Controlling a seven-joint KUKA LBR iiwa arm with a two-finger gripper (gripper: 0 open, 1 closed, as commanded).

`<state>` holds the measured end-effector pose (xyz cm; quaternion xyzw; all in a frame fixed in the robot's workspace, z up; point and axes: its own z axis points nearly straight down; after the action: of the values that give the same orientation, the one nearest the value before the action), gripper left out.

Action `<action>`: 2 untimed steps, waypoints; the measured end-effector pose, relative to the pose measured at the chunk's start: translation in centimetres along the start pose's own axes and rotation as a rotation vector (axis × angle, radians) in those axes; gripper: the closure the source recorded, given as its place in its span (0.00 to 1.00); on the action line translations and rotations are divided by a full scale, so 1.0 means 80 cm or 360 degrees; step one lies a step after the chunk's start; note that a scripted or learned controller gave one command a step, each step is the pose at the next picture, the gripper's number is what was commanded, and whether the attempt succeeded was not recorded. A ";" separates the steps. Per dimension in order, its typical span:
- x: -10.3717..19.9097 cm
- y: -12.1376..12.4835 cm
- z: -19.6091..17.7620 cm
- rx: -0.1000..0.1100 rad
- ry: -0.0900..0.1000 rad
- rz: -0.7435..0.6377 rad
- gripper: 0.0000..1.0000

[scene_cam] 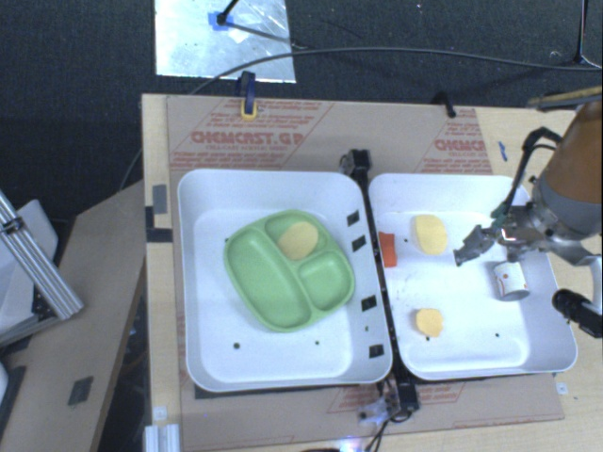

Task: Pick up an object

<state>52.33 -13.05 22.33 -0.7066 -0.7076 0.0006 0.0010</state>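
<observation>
At right of frame, the gripper (468, 250) hangs over the right bin (542, 351), whether spread or pressed together cannot be told at this size, and nothing is seen pinched. A yellow piece (431, 234) lies just left of it; a second yellow piece (429, 323) sits lower in the bin, and a small metal cup (510, 280) is beside the wrist. A third yellow piece (299, 240) rests in the green divided plate (273, 295) in the left bin (212, 347). Risk: a descent here could land between targets, nudging the soft piece away or clipping the cup.

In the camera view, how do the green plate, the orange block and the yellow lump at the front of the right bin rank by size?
1. Green plate, by far the largest.
2. Yellow lump.
3. Orange block, which looks slightly smaller; partly hidden at the bin's edge, so that order is unsure.
</observation>
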 end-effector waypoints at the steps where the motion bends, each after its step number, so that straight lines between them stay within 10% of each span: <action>1: 0.004 -0.006 0.054 0.0000 0.0000 0.0001 0.00; 2: -0.001 0.000 0.130 0.0003 0.0001 0.0001 0.00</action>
<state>52.33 -13.09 11.92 -0.7068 -0.7074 0.0010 0.0019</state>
